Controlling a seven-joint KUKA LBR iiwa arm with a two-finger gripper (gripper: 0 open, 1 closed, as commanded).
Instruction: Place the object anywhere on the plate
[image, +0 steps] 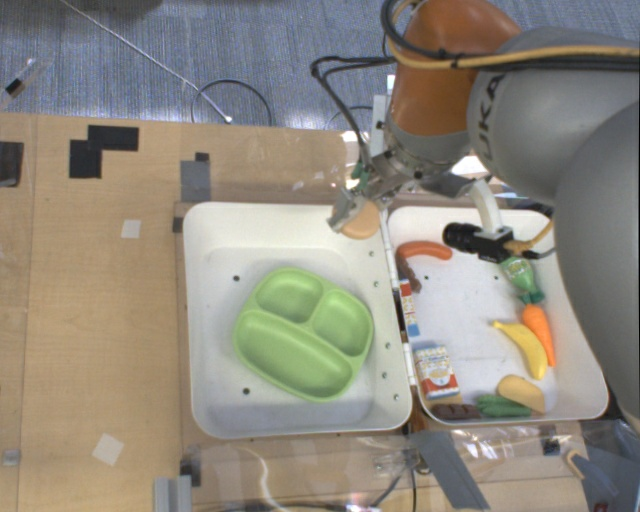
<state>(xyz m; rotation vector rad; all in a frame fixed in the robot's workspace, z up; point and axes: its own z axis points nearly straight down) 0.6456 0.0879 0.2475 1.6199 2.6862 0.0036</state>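
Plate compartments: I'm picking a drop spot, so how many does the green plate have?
3. The green plate has two smaller compartments along its far side, side by side, and one long compartment along its near side.

Left shallow white plastic bin (210, 400): green three-compartment plate (303, 333) at centre. Right shallow white plastic bin (470, 300): red sausage (424, 250) at back left, small printed carton (436, 371) front left, yellow banana (527, 345) and orange carrot (541, 331) at right.

- Your plate (303, 333), lime green with three compartments, lies flat and tilted askew in the left white bin.
- Your object (361, 221), tan and rounded, sits at that bin's upper right corner, between the hand's fingers.
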